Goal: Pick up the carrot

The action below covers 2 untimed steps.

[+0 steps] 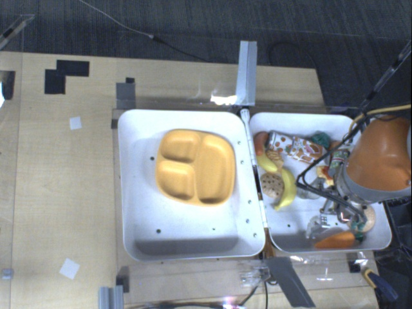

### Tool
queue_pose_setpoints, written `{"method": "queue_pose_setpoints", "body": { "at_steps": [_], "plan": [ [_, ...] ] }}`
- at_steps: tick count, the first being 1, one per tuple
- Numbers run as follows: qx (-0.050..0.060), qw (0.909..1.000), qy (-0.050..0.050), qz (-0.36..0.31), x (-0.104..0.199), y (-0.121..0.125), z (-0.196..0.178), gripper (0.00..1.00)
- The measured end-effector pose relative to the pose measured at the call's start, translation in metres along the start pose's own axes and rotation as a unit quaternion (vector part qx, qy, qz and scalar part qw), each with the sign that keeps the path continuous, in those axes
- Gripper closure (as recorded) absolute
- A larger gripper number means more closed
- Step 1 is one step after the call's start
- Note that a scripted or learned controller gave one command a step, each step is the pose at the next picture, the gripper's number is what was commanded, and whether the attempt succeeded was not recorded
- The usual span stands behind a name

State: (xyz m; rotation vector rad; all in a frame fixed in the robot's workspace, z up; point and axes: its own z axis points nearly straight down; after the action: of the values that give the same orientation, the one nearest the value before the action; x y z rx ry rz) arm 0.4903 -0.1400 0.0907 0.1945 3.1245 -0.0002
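Two white bins (129,192) sit on a wooden bench (58,192); end effector (325,227) state unclear beside the carrot (335,240).

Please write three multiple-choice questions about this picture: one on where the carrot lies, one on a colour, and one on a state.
1. Where is the carrot?
A. left bin
B. right bin, near its front wall
C. on the bench

2. What colour is the divided plate?
A. yellow
B. blue
C. red

3. How does the carrot rest?
A. standing upright
B. lying flat on the bin floor
C. lifted in the air

Answers: 1 B, it lies by the front wall of the right bin, just below the gripper. 2 A, the plate in the left bin is plainly yellow. 3 B, it lies lengthwise on the floor.
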Motion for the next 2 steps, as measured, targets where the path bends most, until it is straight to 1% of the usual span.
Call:
{"method": "queue_pose_setpoints", "body": {
  "at_steps": [1,2],
  "plan": [
    [0.000,1.0000,-0.005,-0.003,-0.003,0.001,-0.012,1.00],
    [0.000,0.9817,-0.004,-0.190,-0.004,-0.011,0.000,1.00]
  ]
}}
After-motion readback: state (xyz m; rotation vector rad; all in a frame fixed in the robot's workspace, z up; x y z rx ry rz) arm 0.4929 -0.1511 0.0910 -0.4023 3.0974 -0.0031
